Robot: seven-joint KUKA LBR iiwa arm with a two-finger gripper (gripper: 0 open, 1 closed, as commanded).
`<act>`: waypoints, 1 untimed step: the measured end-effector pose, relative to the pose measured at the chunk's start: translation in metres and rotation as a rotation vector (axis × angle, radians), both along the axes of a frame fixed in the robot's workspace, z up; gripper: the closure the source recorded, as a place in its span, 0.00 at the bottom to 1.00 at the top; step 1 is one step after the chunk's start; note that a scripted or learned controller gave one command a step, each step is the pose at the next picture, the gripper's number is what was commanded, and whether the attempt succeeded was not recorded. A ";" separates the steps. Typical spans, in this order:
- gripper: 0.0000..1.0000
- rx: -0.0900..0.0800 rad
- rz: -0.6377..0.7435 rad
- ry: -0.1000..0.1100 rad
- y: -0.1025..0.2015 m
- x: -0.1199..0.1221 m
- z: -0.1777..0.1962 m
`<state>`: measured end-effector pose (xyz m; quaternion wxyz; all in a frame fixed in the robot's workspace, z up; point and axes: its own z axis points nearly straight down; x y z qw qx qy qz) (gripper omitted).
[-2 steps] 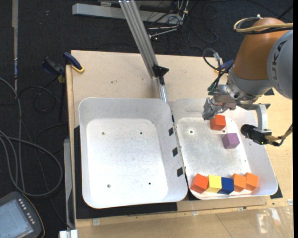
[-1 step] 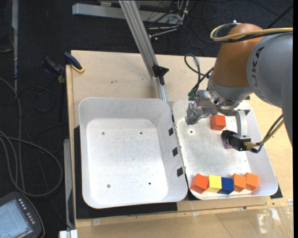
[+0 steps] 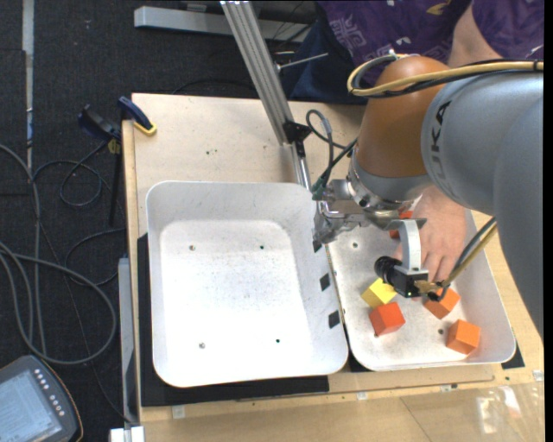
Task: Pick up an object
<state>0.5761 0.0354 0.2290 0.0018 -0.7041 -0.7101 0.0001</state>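
Nothing has been lifted yet, as far as I can see. The grey arm reaches down to the far left rim of the right bin, and I cannot tell whether the jaws are released or clenched; no object shows between them. The candidates all lie on that bin's floor, toward its near end: a yellow block, a red block touching it, then two orange blocks further right. So I judge the whole pick is still to do.

A handheld screen and loose cables lie on the dark floor, well left of the right bin. A blue and yellow clamp grips the pale surface at its far left corner. The left bin butts against the right bin's left side. Someone in a purple top stands beyond its far end.
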 end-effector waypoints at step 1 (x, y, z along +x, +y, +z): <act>1.00 0.000 -0.001 -0.004 0.051 -0.007 0.012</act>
